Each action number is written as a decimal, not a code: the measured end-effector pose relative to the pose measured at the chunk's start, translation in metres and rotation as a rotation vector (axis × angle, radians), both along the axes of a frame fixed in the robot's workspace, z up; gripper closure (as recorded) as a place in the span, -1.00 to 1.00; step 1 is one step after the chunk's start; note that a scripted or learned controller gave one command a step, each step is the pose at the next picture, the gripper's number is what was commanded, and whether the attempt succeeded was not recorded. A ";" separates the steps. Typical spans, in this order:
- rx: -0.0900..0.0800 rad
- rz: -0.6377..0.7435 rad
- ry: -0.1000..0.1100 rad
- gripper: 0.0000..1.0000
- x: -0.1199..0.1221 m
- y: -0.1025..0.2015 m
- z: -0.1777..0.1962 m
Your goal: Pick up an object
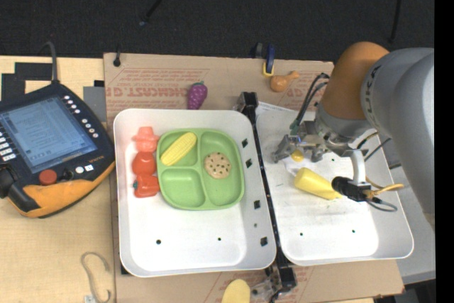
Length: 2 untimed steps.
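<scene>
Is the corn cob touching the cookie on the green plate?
Apart. The camera view shows the corn cob and cookie in separate compartments of the green plate, a raised green divider between them.

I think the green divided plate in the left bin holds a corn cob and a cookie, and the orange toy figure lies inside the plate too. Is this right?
Not quite. The camera view shows the orange toy figure lying beside the green divided plate, on the floor of the left bin, not inside the plate. The rest holds: the corn cob and the cookie are each in a compartment of the plate.
</scene>
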<state>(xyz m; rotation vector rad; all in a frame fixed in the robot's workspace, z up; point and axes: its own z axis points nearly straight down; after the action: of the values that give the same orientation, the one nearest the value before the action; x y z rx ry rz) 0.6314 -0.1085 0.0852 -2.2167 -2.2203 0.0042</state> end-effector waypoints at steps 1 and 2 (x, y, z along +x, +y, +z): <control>0.000 -0.003 -0.004 1.00 0.001 -0.002 0.015; -0.001 -0.007 -0.008 1.00 -0.006 0.000 0.073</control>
<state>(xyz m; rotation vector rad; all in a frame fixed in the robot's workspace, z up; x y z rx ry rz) 0.6250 -0.1087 0.1582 -2.2291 -2.2173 -0.0036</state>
